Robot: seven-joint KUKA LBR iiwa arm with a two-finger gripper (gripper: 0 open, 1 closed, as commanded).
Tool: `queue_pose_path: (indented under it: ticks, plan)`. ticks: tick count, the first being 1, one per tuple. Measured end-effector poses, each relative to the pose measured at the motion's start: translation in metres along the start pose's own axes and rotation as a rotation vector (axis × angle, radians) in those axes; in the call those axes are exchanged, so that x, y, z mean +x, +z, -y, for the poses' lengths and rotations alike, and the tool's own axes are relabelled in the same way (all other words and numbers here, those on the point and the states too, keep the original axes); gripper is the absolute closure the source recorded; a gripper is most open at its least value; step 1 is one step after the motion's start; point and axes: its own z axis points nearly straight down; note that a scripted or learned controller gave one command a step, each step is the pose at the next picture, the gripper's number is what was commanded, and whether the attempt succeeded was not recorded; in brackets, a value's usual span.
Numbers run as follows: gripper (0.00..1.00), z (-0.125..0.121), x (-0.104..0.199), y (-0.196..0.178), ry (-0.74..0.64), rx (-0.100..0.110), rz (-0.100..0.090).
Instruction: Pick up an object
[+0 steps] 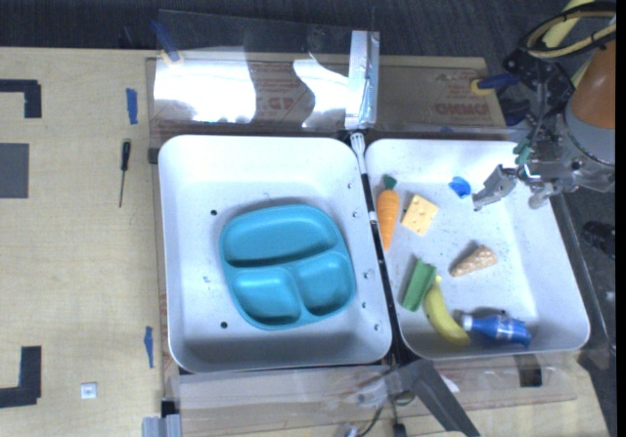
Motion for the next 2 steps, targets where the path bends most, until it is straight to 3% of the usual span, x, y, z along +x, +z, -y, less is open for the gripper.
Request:
queue_pose_path:
  ticks: [1, 2]
  plan:
    - [0.0, 0.071, 0.015, 0.119, -0.039, -0.003, 0.001]
    - [0.0, 0.004, 0.031, 0.135, -0.05, -0.012, 0.004]
